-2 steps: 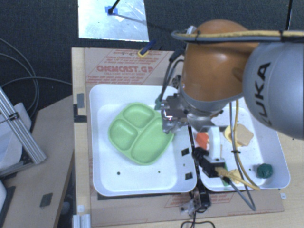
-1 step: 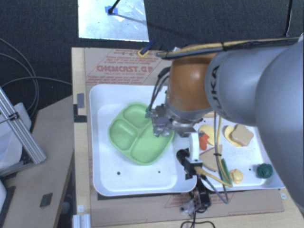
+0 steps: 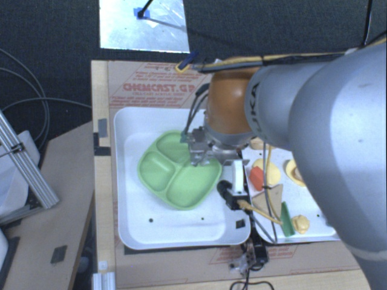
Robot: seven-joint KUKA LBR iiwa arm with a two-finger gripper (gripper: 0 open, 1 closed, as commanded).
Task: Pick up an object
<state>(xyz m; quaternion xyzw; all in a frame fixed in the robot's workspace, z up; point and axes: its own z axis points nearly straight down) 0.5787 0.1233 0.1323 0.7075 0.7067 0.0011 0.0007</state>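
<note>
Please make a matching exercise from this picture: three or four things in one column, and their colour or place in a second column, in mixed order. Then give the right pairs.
Things:
1. divided plate
2. wedge-shaped piece
3. small round piece
4. band above the arm's wrist

Colour or place:
A. orange, above the left bin
B. red, in the right bin
C. light green, in the left bin
D. tan, in the right bin, below the red piece in the image

Right pairs: 1-C, 2-D, 3-B, 4-A
</note>
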